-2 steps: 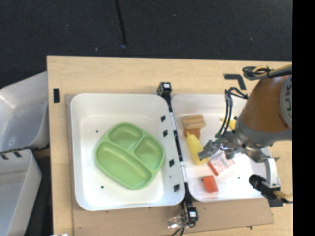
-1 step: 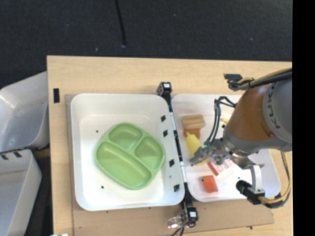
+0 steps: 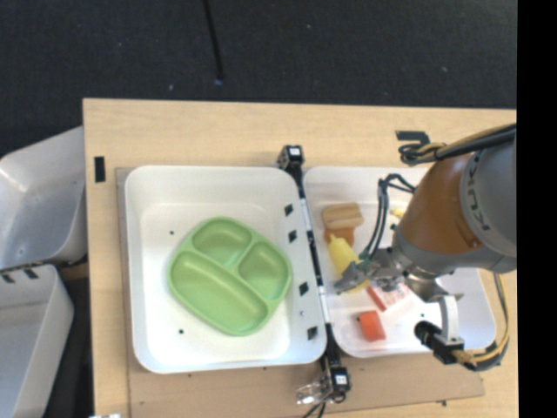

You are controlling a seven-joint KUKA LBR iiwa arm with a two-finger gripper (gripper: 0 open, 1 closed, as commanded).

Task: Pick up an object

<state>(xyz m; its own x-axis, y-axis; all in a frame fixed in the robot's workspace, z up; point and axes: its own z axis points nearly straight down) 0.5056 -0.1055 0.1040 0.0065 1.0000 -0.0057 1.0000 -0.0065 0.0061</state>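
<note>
Pincer (image 3: 355, 277) sits low inside the right bin (image 3: 474, 320), at the end of the grey arm (image 3: 487, 207) with its orange band (image 3: 435, 212), which comes in from the right side of the view. Its tip points toward the divider between the two bins. Whether it is wide, narrow or gripping anything cannot be told from this angle; its metal parts blur together with the items beneath.

Contents of the right bin: a yellow object (image 3: 340, 251), bottle-like in outline, lies just beside the pincer tip, on its upper left, apparently touching or very near. A tan block (image 3: 342, 215) rests above the yellow object, toward the far wall of the bin. An orange-red block (image 3: 372, 325) lies below the pincer, apart from it, near the front wall. A red and white item (image 3: 379, 299) lies partly under the wrist; its identity is unclear.

Contents of the left bin (image 3: 148, 338): one green divided plate (image 3: 230, 273) with three compartments, lying flat near the centre.

Both bins stand side by side on the light wooden counter (image 3: 191, 133). Black cables (image 3: 383, 207) loop beside the arm.
</note>
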